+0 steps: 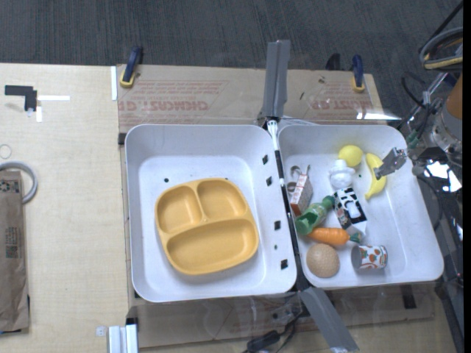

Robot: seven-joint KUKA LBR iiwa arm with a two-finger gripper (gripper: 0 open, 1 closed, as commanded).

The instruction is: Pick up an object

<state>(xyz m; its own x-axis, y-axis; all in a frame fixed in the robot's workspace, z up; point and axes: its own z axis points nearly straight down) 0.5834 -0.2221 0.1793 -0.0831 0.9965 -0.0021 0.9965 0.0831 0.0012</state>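
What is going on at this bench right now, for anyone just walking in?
A robot arm reaches in from the right, its gripper over the upper right part of the right bin, beside a banana and a lemon. Nothing is visibly held. That bin also holds a carrot, a green bottle, a tan ball and a small can. The left bin holds a yellow divided plate.
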